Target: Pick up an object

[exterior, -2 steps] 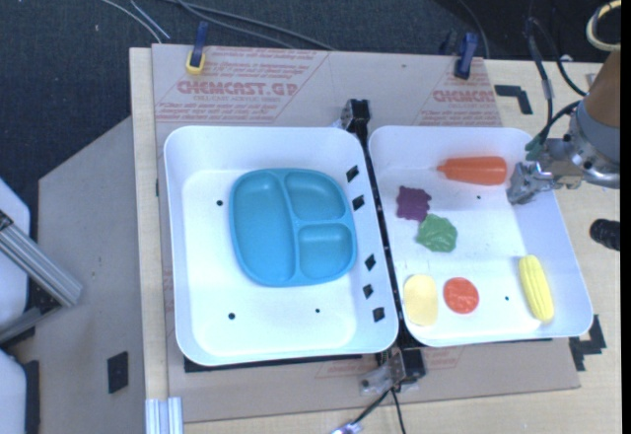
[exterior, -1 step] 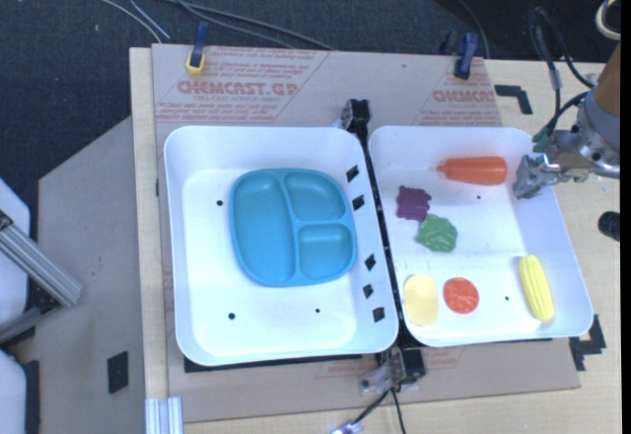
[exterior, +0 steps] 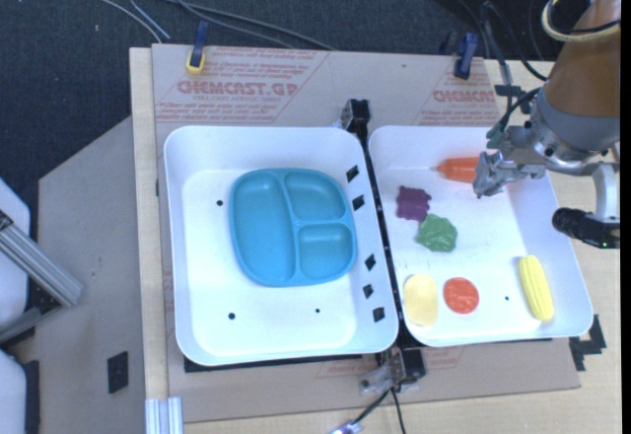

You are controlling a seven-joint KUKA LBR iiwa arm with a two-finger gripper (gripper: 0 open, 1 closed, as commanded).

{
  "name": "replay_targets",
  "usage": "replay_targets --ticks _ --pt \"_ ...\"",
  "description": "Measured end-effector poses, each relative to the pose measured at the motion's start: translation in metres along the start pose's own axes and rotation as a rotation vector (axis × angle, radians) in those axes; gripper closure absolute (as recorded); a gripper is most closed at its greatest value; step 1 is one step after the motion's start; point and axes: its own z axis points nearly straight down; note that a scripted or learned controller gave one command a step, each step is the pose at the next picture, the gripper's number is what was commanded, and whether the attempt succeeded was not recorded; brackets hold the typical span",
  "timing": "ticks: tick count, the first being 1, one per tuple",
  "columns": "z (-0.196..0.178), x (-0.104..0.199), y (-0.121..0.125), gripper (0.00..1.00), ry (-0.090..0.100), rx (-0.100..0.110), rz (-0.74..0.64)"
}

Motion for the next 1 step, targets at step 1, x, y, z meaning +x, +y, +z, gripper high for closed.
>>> replay_targets --ticks 1 --pt "-0.0113 0.0579 -0.0034 1.00 0.001 0.000 -0.001"
